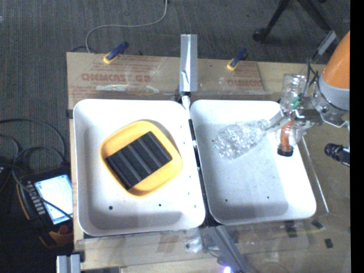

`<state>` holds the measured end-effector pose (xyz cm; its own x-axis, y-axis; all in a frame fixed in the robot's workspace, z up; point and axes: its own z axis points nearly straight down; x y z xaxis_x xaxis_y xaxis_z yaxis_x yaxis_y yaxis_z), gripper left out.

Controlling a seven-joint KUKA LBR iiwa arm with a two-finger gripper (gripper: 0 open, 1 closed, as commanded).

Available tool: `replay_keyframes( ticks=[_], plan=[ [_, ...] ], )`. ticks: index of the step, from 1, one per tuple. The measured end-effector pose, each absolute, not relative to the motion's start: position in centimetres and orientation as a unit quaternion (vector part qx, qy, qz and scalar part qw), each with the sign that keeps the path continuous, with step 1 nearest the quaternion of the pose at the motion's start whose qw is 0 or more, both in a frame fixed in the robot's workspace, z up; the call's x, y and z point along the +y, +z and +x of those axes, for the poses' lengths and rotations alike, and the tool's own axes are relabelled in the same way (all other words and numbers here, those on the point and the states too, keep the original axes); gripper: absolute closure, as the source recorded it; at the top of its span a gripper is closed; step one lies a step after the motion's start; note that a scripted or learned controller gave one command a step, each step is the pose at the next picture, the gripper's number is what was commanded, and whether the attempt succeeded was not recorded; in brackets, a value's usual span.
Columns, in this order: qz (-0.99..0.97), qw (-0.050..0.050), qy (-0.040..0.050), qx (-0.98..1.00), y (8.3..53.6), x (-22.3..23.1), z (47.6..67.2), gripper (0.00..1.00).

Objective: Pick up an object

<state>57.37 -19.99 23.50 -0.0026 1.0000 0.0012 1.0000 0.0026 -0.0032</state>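
A yellow, rounded-square object with a black ridged top (pixel 141 157) lies in the left white bin (pixel 91 209), near its middle. A clear, crinkled plastic object (pixel 238 138) lies in the upper half of the right white bin (pixel 267 203), and its thin end stretches right toward the gripper. The gripper (pixel 286 134) hangs over the right bin's upper right edge, below the grey wrist and orange band (pixel 340 67). The plastic object's thin end reaches up to the gripper; whether it is held there is unclear.
A metal divider post (pixel 188 67) stands at the back between the bins. Two blue-and-yellow clamps (pixel 116 52) (pixel 237 58) hold the board behind them. A small screen device (pixel 50 198) and cables lie on the floor at left.
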Motion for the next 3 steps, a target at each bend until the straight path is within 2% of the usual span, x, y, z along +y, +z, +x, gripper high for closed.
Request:
replay_keyframes(
  ticks=[1, 2, 3],
  plan=[
    [-0.7, -0.007, -0.0029, -0.714, 11.3, -12.4, 63.6, 0.0],
    [-0.692, -0.003, -0.0005, -0.722, 10.6, -12.7, 64.4, 0.0],
    [-0.613, 0.0, 0.0009, -0.79, 18.3, -7.0, 61.7, 0.0]
  ],
)
